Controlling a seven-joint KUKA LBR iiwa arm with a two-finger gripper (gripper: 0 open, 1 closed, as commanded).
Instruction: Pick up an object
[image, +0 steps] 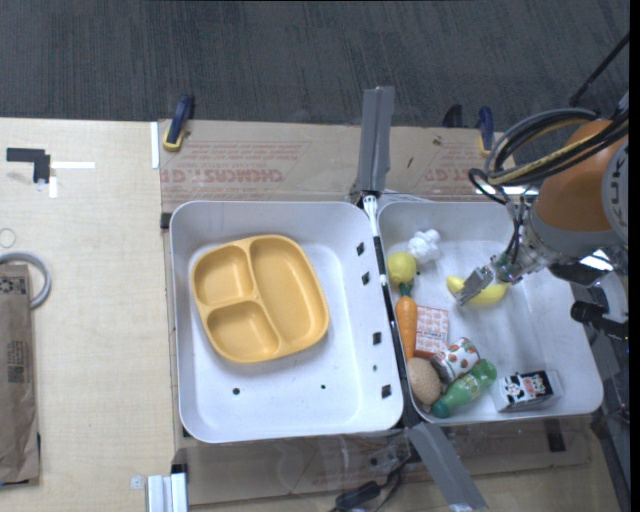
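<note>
The gripper (487, 281) sits in the upper middle of the right bin (570, 345), its fingers closed around a yellow banana (477, 291) that lies between them just above the bin floor; the grey arm with its orange band (572, 195) reaches in from the right edge of the frame. Left of the banana lie a lemon (401, 267) and a small white object (425, 245); below them an orange carrot (405, 325) runs along the bin's left wall, touching a pink-checked packet (432, 330). Toward the lower centre sit a potato (423, 381), a green bottle (464, 389) and a black-and-white carton (526, 389). The left bin (200, 400) holds a yellow divided plate (259, 297).
</note>
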